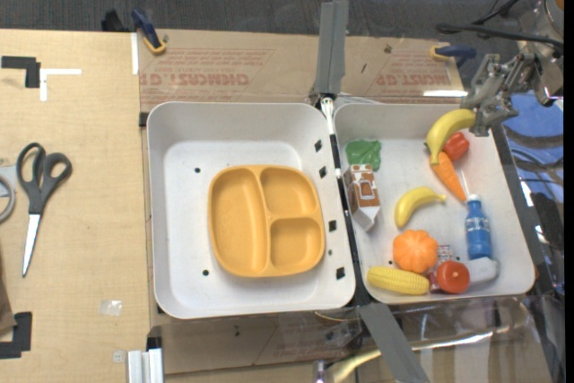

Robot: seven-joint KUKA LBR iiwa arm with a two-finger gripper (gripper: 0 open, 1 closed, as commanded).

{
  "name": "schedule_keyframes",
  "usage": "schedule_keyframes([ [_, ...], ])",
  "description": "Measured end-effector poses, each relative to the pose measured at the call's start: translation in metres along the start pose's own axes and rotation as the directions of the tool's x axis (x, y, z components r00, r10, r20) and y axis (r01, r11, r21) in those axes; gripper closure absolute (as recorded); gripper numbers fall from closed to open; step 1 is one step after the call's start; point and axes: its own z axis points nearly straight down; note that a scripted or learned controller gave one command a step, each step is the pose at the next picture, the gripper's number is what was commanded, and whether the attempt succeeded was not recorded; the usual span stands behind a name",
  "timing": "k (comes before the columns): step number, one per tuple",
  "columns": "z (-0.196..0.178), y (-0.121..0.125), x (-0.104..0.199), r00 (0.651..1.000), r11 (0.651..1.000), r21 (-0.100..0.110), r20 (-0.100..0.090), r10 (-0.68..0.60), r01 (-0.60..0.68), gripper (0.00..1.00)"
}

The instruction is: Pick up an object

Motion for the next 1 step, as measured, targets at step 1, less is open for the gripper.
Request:
schedule_keyframes([
  [1, 0.0251, -0.0488, 0.0838, 0.976, 0.977, 0.002, -0.026, 0.215, -0.215, 1.00],
])
